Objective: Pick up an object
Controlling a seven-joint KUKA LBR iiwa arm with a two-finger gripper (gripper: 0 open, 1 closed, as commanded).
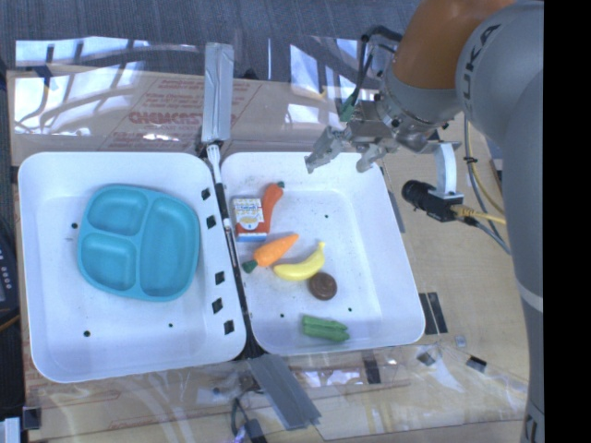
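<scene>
My two-finger grey metal claw [343, 158] hangs over the far rim of the right shallow white plastic bin [392, 275], fingers spread apart w/ nothing between them. Below me in that bin: small milk-style carton [247, 218] near the left wall, an orange carrot [271, 197] just beside it, a 2nd orange carrot [276, 249] touching a yellow banana [301, 265], a round brown disc [322, 287], a green pepper-like veg [324, 329] nearest the front. Left white bin [42, 275] holds a blue divided plastic plate [138, 242].
</scene>
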